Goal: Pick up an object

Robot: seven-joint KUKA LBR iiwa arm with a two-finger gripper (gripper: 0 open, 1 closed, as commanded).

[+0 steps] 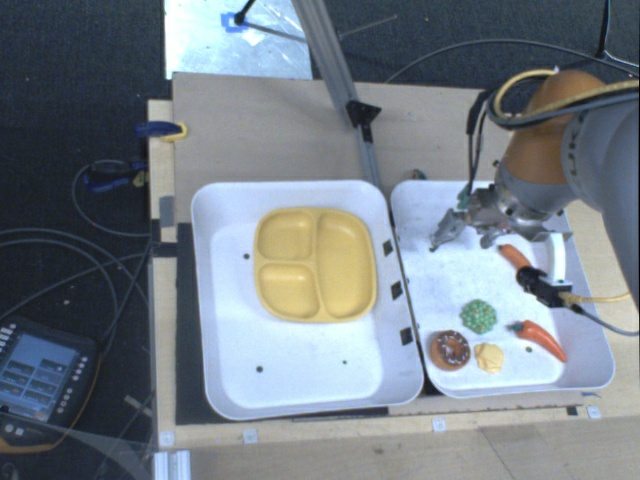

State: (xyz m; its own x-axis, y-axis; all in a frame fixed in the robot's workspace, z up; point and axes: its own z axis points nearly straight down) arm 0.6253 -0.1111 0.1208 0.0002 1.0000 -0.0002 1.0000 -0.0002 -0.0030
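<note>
Grey arm (600, 148) hides part of the right bin (440, 298); we can't tell the gripper (447, 230) state; an orange carrot (515, 257) is half-covered.

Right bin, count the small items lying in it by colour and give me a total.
Orange: 2, a carrot near the right wall and a second orange piece beside the claw.
Green: 1, a bumpy ball.
Brown: 1, a donut.
Yellow: 1, a small lump.
Total: 5.
</note>
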